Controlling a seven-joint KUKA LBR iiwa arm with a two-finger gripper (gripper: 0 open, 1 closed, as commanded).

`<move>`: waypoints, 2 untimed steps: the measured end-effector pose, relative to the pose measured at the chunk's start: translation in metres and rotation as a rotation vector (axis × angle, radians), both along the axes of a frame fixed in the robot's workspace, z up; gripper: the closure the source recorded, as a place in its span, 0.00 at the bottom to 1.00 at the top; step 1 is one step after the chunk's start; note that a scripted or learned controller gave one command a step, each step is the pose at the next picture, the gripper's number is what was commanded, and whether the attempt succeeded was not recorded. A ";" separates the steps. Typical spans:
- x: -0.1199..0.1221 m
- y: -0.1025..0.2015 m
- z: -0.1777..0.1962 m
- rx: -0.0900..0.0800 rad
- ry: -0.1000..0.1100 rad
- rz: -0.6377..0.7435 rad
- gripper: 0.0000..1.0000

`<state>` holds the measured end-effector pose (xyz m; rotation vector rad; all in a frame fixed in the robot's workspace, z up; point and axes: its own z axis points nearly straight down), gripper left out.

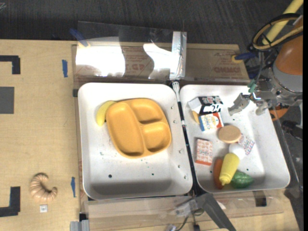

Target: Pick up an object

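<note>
My gripper (249, 106) hangs over the upper right part of the right bin (276, 153), open, with nothing between its fingers. Left of it lie a small white and black carton (206, 103) and a blue and white box (210, 121). A round tan disc (229, 134) sits below and to the left of the gripper. Lower in the bin are a red and white card packet (203, 151), a yellow bottle (228, 167), a green piece (242, 179) and a red sausage shape (217, 170). A small pale packet (247, 145) lies beside the disc.
The left bin (91, 129) holds a yellow divided plate (138, 126) with a banana (101, 112) at its left edge. A tan curled toy (43, 186) lies on the bench outside the bins. Yellow and black cables (274, 30) hang at the upper right.
</note>
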<state>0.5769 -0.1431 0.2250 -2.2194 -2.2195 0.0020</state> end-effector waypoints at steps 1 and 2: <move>-0.052 0.002 -0.094 0.000 0.005 -0.283 0.00; -0.044 0.020 -0.131 -0.012 -0.019 0.323 0.00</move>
